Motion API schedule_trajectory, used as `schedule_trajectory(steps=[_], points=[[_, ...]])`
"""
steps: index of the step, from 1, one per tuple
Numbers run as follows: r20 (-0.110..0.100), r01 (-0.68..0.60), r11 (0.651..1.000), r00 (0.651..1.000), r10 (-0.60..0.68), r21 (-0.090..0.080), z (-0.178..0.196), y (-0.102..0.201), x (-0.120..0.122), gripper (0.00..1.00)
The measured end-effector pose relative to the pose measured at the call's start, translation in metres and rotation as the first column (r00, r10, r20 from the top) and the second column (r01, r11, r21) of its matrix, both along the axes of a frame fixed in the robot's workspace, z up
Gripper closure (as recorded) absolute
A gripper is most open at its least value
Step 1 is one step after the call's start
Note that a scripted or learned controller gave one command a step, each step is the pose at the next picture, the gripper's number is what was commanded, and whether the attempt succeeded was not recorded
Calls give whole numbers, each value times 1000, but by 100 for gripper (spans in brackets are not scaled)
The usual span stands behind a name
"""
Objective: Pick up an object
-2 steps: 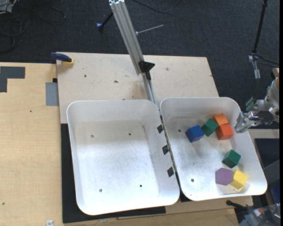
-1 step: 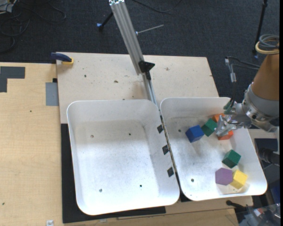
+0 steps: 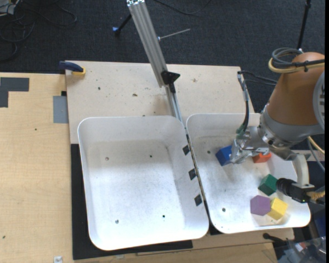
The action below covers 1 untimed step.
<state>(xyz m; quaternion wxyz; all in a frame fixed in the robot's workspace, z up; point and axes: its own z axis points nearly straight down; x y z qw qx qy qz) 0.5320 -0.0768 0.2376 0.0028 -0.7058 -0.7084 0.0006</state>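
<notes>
Five blocks are lying in the right bin (image 3: 216,223). The gripper (image 3: 240,151) is hanging low beside the blue block (image 3: 223,156), apparently lining up a grasp; whether it is apart or closed cannot be told. Orange (image 3: 261,158), green (image 3: 268,184), purple (image 3: 260,205) and yellow (image 3: 278,208) blocks are sitting nearby, crowding nothing.

Blue block (image 3: 223,156) lies in the right bin (image 3: 230,218).
</notes>
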Motion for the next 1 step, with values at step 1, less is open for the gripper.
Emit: schedule_trajectory(steps=[1], points=[[1,-2,1000,1000,2,0,5,59,-3,100]])
